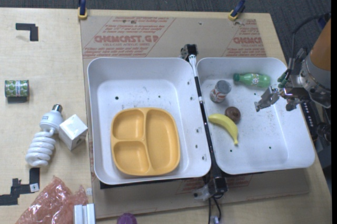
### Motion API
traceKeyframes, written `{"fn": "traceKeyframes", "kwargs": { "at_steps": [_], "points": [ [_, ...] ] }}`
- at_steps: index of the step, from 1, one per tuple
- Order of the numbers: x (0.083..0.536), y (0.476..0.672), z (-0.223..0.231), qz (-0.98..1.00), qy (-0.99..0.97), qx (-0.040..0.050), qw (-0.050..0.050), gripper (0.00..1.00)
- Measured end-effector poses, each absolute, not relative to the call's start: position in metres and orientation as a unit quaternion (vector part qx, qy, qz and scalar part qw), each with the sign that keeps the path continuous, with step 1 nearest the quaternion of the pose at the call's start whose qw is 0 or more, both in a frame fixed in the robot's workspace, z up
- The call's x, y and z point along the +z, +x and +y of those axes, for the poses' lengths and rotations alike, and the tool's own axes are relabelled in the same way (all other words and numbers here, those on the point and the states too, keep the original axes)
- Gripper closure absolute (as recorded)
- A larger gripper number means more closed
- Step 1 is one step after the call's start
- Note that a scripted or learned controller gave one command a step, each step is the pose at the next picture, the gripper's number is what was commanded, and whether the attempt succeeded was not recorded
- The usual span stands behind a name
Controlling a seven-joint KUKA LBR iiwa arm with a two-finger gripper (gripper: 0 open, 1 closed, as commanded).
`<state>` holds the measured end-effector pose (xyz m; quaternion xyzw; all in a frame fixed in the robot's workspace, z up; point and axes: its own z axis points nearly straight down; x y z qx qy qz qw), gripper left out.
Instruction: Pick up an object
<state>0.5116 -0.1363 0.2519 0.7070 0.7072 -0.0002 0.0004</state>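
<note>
I see the hand (277, 98) over the right bin (274, 157), near its right side — its two fingers are spread apart and there is nothing between them. In that bin lie a green bottle (252, 79) at the top, a can (220, 91) tipped on its side, a small brown thing (233, 113) and a banana (225, 125) — all well apart from the hand. The left bin (100, 112) has a yellow tray (145, 141) in it.
</note>
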Motion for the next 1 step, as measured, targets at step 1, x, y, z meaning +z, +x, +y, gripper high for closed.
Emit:
{"fn": "traceKeyframes", "kwargs": {
  "at_steps": [1],
  "points": [
    [0.136,0.4776,-0.1225,0.706,0.708,0.0001,0.0,0.0]
  ]
}}
